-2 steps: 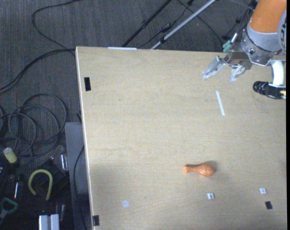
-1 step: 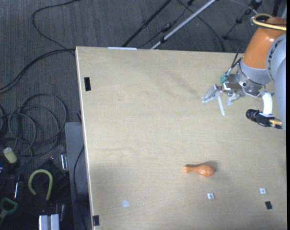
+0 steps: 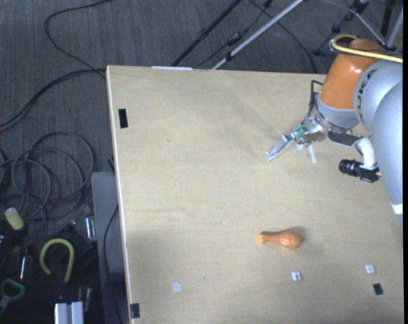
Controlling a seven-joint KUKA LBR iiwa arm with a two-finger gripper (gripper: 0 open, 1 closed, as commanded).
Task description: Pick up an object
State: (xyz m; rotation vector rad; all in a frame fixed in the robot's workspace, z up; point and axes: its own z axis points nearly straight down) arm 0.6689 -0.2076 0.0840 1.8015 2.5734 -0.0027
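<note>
Grey arm [image 3: 382, 113] tilted leftward, gripper [image 3: 284, 146] above bench [image 3: 190, 181], apart from orange object [image 3: 282, 238]

No legible text, labels, brands or numbers anywhere. On the bench top [image 3: 210, 167], only small marks too tiny to read: a black rectangle [image 3: 123, 118] near its left edge, another black one [image 3: 377, 289] toward its lower right, and pale square tags [image 3: 296, 275] along its lower part, all blank at this size.

- tabletop [image 3: 204, 167]: pale wood look, matt, smooth
- orange object [image 3: 282, 238]: smooth, slight sheen
- arm [image 3: 382, 113]: glossy orange band, smooth grey shell
- floor [image 3: 48, 46]: dark, rough carpet
</note>
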